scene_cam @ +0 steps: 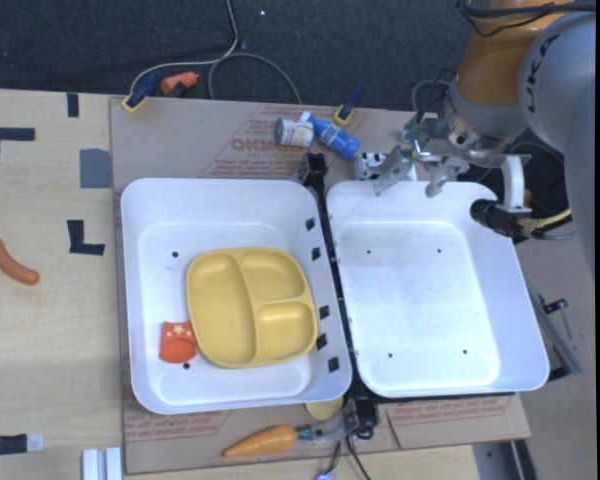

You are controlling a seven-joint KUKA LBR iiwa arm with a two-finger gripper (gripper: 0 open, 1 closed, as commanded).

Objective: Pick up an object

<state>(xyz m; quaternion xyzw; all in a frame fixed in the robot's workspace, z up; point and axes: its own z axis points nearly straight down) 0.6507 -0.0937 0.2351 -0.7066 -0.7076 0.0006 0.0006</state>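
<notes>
A yellow divided plate (250, 305) lies in the left bin (145, 268). A small orange-red block with a star (177, 341) rests beside the plate's lower left edge. My gripper (412, 173) hangs over the far rim of the right bin (430, 298), with its two fingers spread apart and nothing between them. The grey arm with its orange band rises behind it at the upper right.
Outside the bins lie a toy carrot (262, 440) at the front, an orange sausage (13, 261) at the far left, a blue-and-white bottle (320, 132) and clamps along the back edge. A cable loops over the dark floor behind.
</notes>
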